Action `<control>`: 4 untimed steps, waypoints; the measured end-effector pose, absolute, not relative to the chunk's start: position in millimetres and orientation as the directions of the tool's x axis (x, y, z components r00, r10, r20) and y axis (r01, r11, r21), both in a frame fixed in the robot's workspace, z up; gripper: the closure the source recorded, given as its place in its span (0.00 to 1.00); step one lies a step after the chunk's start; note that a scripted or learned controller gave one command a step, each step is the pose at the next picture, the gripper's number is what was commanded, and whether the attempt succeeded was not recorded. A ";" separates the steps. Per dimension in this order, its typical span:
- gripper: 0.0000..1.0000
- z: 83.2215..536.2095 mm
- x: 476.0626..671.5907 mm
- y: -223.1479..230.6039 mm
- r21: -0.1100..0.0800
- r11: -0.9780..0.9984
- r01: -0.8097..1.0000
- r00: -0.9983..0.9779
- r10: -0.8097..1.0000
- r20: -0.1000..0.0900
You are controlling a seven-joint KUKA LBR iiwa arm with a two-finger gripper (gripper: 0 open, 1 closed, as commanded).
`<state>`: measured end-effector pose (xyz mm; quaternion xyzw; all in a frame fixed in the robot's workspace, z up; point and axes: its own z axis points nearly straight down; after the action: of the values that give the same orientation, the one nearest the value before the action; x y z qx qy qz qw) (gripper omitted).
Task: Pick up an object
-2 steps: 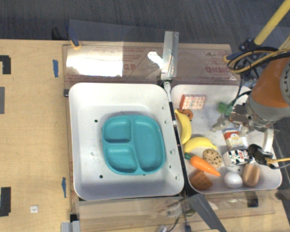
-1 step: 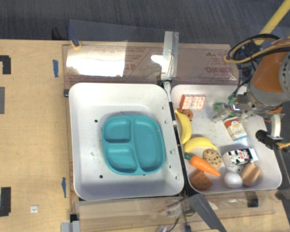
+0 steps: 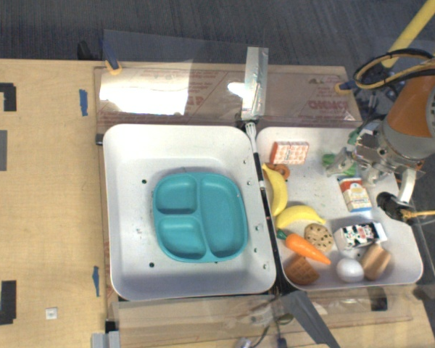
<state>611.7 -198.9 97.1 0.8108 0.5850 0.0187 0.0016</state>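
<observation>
My hand [image 3: 362,167], grip state unclear, hovers near the light, stiff small carton [image 3: 355,194]; best pinched across its flat sides.

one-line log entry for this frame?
arm: over right bin far edge | claw: nothing seen held | banana, carrot: in bin | teal tray: left bin

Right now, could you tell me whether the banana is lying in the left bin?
No, the banana lies in the right bin, against its left wall, while the left bin holds a teal tray.
</observation>
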 end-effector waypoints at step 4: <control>0.00 93.3 610.0 -167.4 0.018 -0.183 0.983 0.183 0.983 -0.004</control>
<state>610.0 -167.4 93.3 0.7690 0.6392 0.0045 0.0082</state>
